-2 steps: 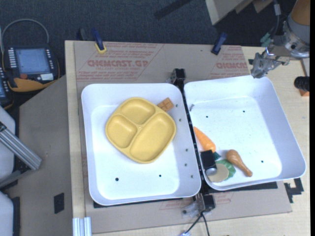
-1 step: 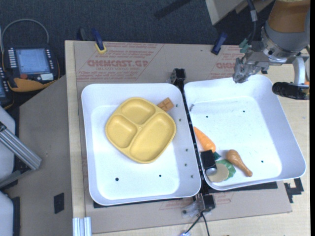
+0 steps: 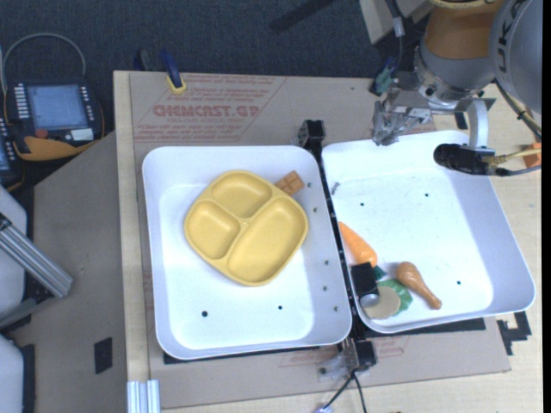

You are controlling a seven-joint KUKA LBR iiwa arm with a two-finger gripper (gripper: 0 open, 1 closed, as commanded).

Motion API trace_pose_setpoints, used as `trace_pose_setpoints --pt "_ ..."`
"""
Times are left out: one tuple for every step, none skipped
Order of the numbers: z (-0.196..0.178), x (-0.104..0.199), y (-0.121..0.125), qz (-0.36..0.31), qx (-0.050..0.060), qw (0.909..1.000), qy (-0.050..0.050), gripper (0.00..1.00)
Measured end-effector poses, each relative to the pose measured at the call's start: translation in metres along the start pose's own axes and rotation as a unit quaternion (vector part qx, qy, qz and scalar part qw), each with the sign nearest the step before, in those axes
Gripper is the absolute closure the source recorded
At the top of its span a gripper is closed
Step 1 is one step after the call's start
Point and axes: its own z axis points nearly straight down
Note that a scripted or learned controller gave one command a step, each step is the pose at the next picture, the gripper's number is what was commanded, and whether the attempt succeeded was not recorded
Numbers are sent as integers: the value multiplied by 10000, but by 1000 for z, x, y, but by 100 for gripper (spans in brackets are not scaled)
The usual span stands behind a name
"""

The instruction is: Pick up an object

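Grey and orange, the arm (image 3: 469, 24) comes in from the upper right and hangs over the far edge of the right bin (image 3: 482, 222), its wrist pointing down. The gripper (image 3: 392, 132) sits at that bin's top left corner, above the rim, with nothing between its fingers; whether they are spread or closed I cannot tell at this size.

White and shallow, the left bin (image 3: 172, 299) holds a yellow divided plate (image 3: 246, 227) lying flat near its middle. A small brown block (image 3: 290, 182) touches the plate's upper right edge.

The right bin has its things gathered in the lower left corner, well apart from the gripper. An orange carrot (image 3: 357, 243) lies slantwise against the bin's left wall. Just below it is a small black thing (image 3: 362, 278), then a round tan and green piece (image 3: 389, 302). A brown drumstick (image 3: 417, 282) lies just right of these.
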Motion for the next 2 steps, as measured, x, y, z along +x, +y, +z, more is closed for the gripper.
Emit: trace_pose_setpoints --pt "1 56 0 5 -4 10000 -4 100" --pt "4 102 -15 9 3 10000 -7 100"
